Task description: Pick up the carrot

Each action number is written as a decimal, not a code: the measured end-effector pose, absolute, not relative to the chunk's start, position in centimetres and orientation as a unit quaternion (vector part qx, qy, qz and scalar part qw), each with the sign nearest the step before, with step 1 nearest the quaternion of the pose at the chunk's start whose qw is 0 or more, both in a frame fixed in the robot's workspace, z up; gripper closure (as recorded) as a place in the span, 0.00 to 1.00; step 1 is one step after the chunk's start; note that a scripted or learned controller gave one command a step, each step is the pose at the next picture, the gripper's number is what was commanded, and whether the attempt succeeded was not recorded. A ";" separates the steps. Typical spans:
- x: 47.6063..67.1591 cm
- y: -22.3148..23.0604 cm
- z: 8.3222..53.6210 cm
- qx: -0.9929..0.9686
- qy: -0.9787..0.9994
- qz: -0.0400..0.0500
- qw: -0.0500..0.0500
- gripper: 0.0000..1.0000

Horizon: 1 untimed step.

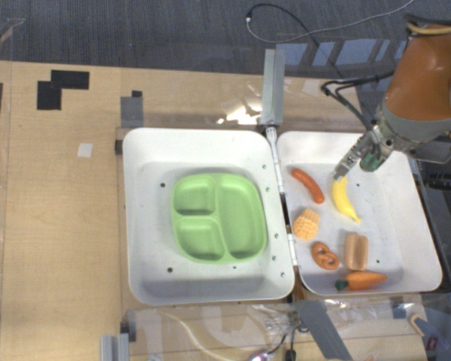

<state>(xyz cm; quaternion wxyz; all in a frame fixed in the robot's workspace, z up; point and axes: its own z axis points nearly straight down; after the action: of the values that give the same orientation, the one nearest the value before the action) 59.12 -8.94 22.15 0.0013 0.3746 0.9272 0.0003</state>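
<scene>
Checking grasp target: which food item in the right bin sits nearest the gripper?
The banana: its upper tip lies right by the gripper. The carrot lies farthest, at the bin's near edge.

1. The arm (428, 74) is cut off by the picture's right and top edges, so just its orange band and wrist are seen.
2. The tool (344, 168) is small and blurred above the banana's (344, 200) top end; the state of its tips cannot be told.
3. The worktop (52, 201) runs off the left and bottom edges.
</scene>
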 end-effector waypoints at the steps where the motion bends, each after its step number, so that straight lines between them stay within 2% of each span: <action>1: 59.1 -8.9 22.2 0.375 0.927 0.000 0.001 0.00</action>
<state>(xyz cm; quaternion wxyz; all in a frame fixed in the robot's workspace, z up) 59.12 -8.93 22.16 0.0014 0.3746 0.9272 0.0004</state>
